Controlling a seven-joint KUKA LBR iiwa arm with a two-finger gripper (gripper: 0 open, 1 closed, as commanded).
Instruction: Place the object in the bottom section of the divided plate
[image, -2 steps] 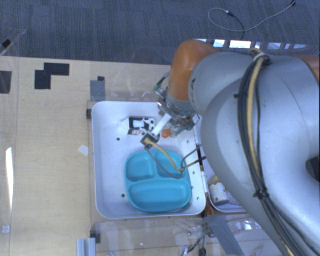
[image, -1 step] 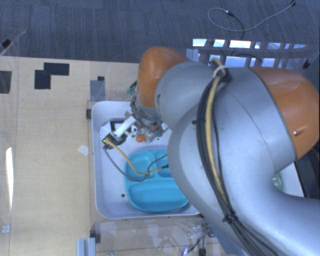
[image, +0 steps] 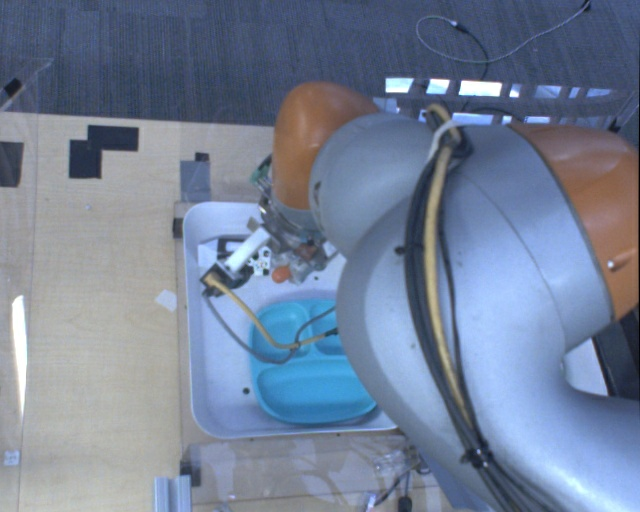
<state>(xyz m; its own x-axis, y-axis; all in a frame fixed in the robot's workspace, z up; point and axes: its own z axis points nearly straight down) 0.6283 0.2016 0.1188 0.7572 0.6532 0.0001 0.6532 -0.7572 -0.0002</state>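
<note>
Arm (image: 480, 300): grey w/ orange band, black & yellowish cables along it. Plate (image: 305, 385): light blue. Bin (image: 205, 330): white. Bench (image: 90, 330): pale wood-tone w/ black block marks (image: 100, 148). Floor (image: 250, 45): dark blue-grey, fine ribbed pattern. Small orange-red bit (image: 283, 272) near wrist.

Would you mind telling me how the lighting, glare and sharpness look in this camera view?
In the camera view, lighting is even and soft; the white bin shows only faint shadow beneath the arm. A bright glare streak sits on the bench at far left, and clear sheeting along the bottom edge glints. The blue divided plate is reasonably sharp, while the large grey arm, nearest the lens, looks slightly soft.
</note>
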